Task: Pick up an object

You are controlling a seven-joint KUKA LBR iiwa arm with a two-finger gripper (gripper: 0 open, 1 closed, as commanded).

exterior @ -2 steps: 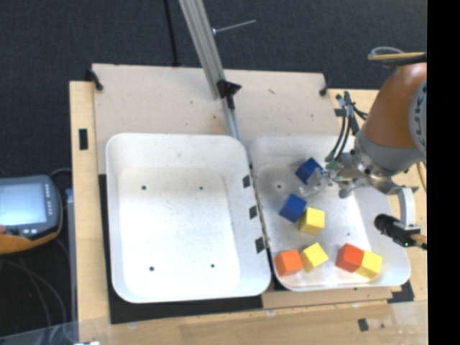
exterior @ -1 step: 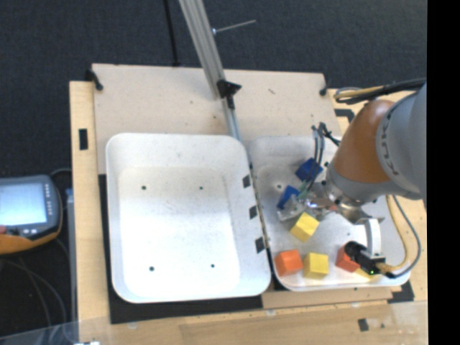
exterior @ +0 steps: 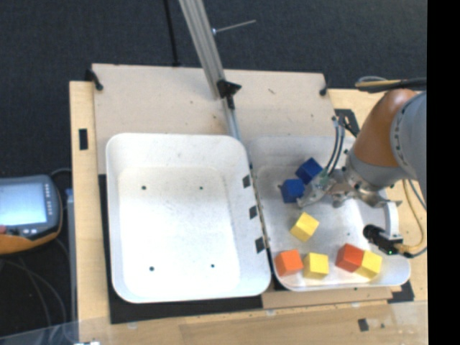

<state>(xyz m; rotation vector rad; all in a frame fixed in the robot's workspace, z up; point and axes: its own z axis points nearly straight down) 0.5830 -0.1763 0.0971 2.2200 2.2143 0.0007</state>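
A wooden bench (exterior: 172, 99) is carrying two shallow white plastic bins side by side, seen from above at a slant.

Nearest the camera, along the front wall of the right-hand white bin (exterior: 338, 282), four small cubes are lying in a loose row. An orange cube (exterior: 290, 261) is sitting at the left end, with a yellow cube (exterior: 316, 264) just beside it. Farther right, a red-orange cube (exterior: 350, 256) is touching another yellow cube (exterior: 371, 264) at the bin's front right corner.

A little farther back, a third yellow cube (exterior: 305, 226) is lying alone near the middle of the same bin, tilted on its corner as seen from above.

Behind it, a dark blue cube (exterior: 292, 190) is resting close to a second blue cube (exterior: 310, 169), which is lying slightly farther back and to the right.

The two-finger gripper (exterior: 316, 191) is hanging low over the bin, just beside the nearer blue cube. How its jaws are standing is too small and blurred to tell, and nothing is visibly pinched in them. The grey arm with its orange band (exterior: 381, 131) is reaching in from the right, with cables looping off it.

The left-hand white bin (exterior: 118, 192) is showing a few dark specks on its floor.

Beyond the bins, a slanted aluminium rail (exterior: 203, 38) is rising from the back of the bench. At the far left, off the bench, a small grey handheld screen unit (exterior: 27, 210) is lying on the dark floor.
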